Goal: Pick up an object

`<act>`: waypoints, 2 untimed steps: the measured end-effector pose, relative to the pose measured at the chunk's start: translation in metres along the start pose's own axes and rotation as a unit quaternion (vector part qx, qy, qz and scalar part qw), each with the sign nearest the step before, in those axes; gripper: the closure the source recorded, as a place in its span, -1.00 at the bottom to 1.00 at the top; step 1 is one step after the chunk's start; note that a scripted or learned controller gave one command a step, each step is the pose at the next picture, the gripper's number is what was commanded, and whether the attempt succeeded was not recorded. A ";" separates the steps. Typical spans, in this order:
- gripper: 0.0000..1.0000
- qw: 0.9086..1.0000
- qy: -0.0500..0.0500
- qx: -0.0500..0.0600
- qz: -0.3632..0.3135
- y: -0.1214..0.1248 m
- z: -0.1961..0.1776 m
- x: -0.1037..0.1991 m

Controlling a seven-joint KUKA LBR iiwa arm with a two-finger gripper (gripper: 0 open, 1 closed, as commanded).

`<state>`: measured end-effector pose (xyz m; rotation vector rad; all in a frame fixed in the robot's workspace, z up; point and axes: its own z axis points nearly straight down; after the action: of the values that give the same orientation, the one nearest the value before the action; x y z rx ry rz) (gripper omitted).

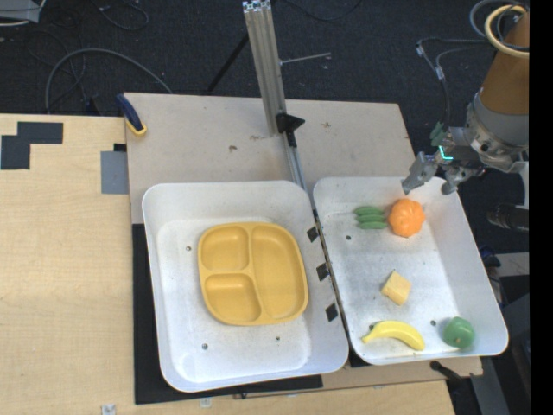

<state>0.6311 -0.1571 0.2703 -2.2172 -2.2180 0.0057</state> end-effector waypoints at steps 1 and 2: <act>-1.00 1.000 0.000 -0.002 0.000 0.001 -0.002 0.000; -1.00 1.000 0.000 0.001 0.001 -0.003 0.059 0.007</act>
<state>0.6278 -0.1495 0.2114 -2.2177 -2.2151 0.0074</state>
